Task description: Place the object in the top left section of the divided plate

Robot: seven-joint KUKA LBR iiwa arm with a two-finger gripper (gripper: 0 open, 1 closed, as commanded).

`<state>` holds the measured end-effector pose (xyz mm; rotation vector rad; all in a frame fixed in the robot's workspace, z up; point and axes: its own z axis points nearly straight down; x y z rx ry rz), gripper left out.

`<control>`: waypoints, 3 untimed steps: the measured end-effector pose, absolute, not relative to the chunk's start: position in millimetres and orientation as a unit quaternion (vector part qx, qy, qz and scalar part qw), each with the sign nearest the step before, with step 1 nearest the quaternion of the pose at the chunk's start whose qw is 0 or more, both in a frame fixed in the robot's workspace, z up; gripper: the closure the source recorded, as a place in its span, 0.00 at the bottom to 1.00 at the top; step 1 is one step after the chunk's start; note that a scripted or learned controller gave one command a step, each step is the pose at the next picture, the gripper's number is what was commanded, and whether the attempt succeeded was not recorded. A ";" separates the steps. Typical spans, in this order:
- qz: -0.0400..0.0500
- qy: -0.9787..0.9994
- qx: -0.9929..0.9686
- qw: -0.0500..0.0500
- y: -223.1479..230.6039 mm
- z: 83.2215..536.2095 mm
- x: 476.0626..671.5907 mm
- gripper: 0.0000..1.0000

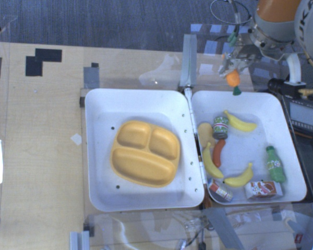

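A yellow divided plate (146,152) lies in the left bin (96,139); its top left section (132,134) holds nothing. My gripper (231,69) hangs above the far edge of the right bin (281,105). It is shut on a small orange toy carrot (232,79), whose green tip (237,91) points down below the fingers. The carrot is lifted clear of the bin, well to the right of the plate.
The right bin holds three bananas (241,122) (239,177) (211,163), a small can (220,127), a red sausage (219,153), a green bottle (275,164), a carton (262,190) and another can (220,190). A metal divider (188,66) runs between the bins.
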<state>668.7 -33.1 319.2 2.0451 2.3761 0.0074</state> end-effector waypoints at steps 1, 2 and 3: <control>0.001 0.690 0.724 0.001 -20.3 252.2 597.1 1.00; 0.001 0.731 0.682 0.001 -31.7 244.6 506.7 1.00; 0.001 0.731 0.682 0.001 -31.7 244.6 506.7 0.00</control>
